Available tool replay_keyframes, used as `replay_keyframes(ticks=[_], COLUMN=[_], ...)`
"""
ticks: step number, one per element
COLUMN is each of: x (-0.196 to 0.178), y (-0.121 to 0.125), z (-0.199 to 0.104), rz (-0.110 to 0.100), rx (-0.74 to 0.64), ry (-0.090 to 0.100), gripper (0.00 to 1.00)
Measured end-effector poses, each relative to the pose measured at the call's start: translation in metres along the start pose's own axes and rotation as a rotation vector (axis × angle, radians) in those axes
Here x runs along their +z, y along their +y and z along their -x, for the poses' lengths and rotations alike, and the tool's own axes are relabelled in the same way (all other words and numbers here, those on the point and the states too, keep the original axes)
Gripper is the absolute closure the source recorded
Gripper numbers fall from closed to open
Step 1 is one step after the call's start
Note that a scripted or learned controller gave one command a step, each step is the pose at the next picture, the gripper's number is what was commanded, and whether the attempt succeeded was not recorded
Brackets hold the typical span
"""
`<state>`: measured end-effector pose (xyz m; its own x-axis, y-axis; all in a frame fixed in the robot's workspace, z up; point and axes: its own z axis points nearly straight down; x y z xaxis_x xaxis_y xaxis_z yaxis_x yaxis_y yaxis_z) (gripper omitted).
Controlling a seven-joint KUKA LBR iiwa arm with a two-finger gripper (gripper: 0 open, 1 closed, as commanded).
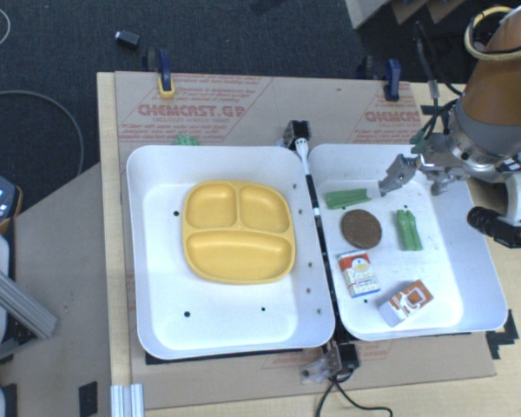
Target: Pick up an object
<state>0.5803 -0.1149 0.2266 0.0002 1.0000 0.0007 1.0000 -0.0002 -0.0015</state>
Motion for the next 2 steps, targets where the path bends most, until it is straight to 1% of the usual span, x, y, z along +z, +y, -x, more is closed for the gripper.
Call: replay_keyframes(ticks=[1,2], x=[0.144,0.038], y=[-0.05,-0.028], z=[0.003,-0.057], rz=[0.003,0.007], rx=[0.005,-0.004], ry=[0.002,-0.001], gripper=[0.0,0.0])
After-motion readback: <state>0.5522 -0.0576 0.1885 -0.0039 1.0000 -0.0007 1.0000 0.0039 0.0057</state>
